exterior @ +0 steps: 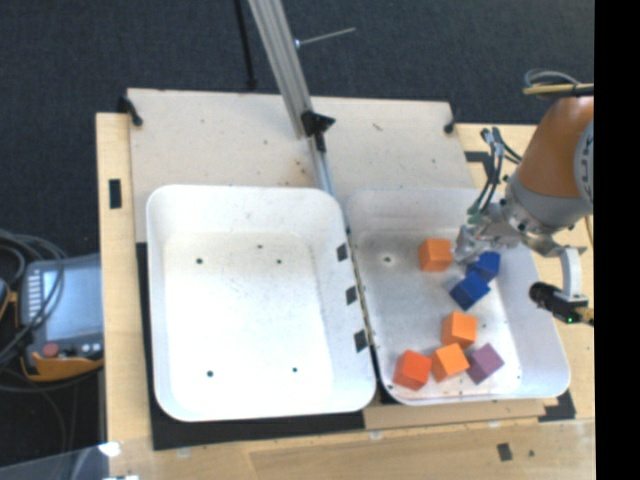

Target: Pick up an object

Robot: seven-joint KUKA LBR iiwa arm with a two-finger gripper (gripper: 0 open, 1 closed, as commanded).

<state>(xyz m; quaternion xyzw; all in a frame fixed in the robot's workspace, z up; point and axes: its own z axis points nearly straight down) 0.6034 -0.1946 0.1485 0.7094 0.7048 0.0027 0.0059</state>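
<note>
Nearest the camera, along the right bin's [540, 373] front edge, sit an orange block [412, 369], a second orange cube [450, 360] and a purple cube [485, 362]; another orange cube [460, 327] lies just behind. Farther back, two blue cubes [470, 289] touch beside an orange cube [435, 255], where the jaws descend, their state unclear. Left bin [250, 298] adjoins.
</note>
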